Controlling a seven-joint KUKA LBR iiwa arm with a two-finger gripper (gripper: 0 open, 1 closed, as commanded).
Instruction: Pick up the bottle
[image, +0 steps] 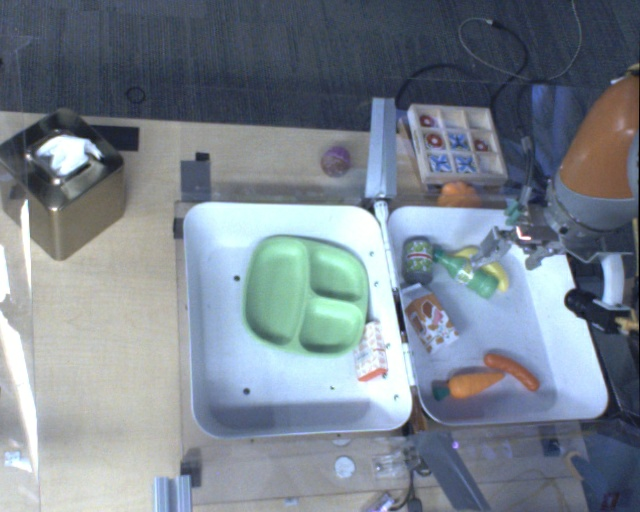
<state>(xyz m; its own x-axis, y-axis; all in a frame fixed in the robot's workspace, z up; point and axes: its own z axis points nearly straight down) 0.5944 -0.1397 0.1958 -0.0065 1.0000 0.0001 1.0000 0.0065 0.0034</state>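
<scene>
The green bottle (470, 272) lies on its side in the upper middle of the right bin (570, 330), its neck pointing left toward a small dark can (418, 257). A yellow banana-like piece (482, 258) lies against the bottle's far side. The gripper (497, 244) reaches in from the right and hangs just above the bottle's right end and the yellow piece. The arm's orange band (600, 130) and grey wrist fill the upper right corner.
The right bin also holds a small carton (432, 322), a carrot (475, 383) and a sausage (513, 371). In the left bin (215, 300) sit a green divided plate (305, 292) and a little carton (372, 352). A tic-tac-toe board (455, 143) lies behind the bins.
</scene>
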